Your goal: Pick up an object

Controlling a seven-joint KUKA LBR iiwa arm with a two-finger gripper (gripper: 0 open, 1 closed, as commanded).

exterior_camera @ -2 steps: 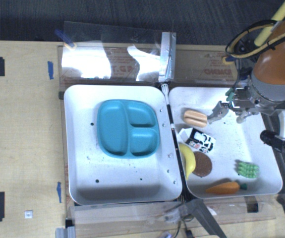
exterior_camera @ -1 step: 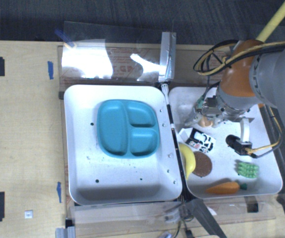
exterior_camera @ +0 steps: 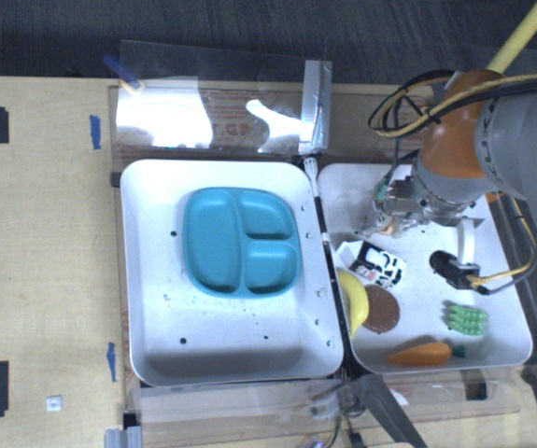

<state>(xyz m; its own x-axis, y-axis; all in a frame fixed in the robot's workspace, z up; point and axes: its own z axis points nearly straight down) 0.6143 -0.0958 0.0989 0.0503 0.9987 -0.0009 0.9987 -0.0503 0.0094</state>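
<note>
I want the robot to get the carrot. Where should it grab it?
Probably across the carrot's thick middle, coming straight down from above. It lies flat and long near the right bin's front wall, so the fingers should close across its narrow width. The green toy sits close behind it, so approach with care.

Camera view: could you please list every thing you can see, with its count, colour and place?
bins: two, white, side by side on the bench
divided plate: one, blue, middle of the left bin
banana: one, yellow, left edge of the right bin
round piece: one, brown, touching the banana
patterned item: one, black and white, right bin, above the banana
carrot: one, orange, near edge of the right bin
studded item: one, green, right bin, above the carrot
arm: one, grey with orange band, from the right
claw: one, over the right bin's far part
</note>
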